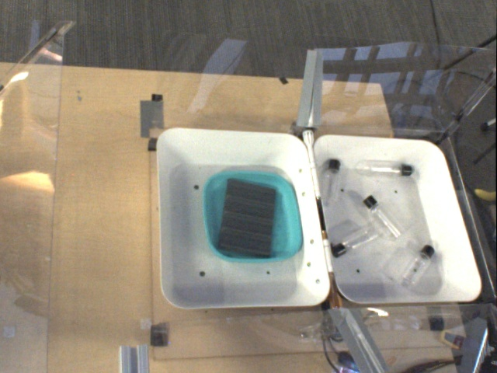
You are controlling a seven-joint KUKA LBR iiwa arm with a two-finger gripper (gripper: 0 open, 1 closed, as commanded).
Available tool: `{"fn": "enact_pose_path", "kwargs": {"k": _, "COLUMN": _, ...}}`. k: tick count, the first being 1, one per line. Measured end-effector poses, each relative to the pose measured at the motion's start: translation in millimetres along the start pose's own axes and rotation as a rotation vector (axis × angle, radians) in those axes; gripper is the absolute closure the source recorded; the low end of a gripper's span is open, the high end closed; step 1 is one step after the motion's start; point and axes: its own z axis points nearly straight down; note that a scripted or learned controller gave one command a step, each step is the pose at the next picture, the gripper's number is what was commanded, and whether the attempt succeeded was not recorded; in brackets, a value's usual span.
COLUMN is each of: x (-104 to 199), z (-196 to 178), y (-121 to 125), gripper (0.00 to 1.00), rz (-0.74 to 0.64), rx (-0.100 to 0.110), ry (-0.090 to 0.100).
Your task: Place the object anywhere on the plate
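— Vials (pixel 380 217), clear, black-capped, 5: where?
— Scattered in your right bin (pixel 460 231).
— Object?
— Dark ridged block (pixel 248 217), flat on the teal plate (pixel 211 208), left bin (pixel 172 208).
— Gripper?
— You cannot tell its state.

A pale wooden surface (pixel 85 208) carries two shallow white bins touching side by side, the left bin (pixel 178 208) and the right bin (pixel 450 208), with a small dark bracket (pixel 152 116) just beyond the left bin's far corner.
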Motion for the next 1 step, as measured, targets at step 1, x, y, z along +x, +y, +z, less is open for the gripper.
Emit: {"fn": "enact_pose_path", "kwargs": {"k": 1, "x": 0.0, "z": 0.0, "y": 0.1, "gripper": 0.00, "rz": 0.118, "rx": 0.000, "ry": 0.000}}
